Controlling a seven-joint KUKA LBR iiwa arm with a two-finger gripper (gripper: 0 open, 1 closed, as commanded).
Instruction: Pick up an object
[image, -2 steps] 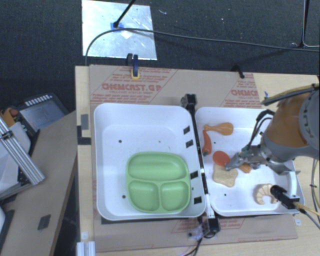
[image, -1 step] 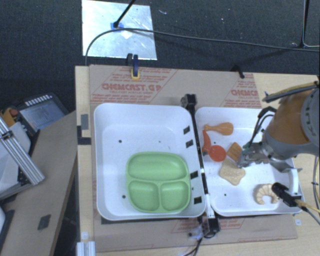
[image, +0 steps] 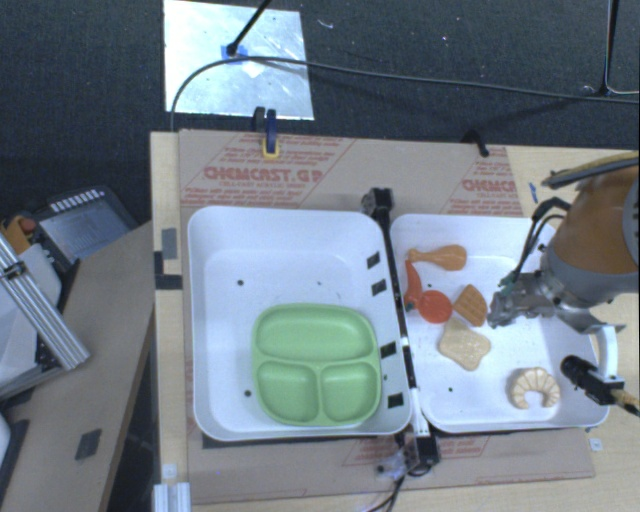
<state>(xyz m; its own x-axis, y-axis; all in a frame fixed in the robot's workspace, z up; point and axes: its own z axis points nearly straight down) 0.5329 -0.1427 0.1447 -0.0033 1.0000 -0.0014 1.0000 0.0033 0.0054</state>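
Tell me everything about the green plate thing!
The green tray is pale green and looks like smooth plastic, with rounded corners and three hollows: one long one at the back and two smaller ones in front. It lies flat, right way up, in the left bin, near that bin's front right corner. Nothing sits in it.

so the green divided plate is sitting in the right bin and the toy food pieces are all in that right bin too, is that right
Not quite. The camera view shows the green divided plate in the left bin, not the right one. The toy food pieces, such as the croissant and the drumstick, are indeed in the right bin.
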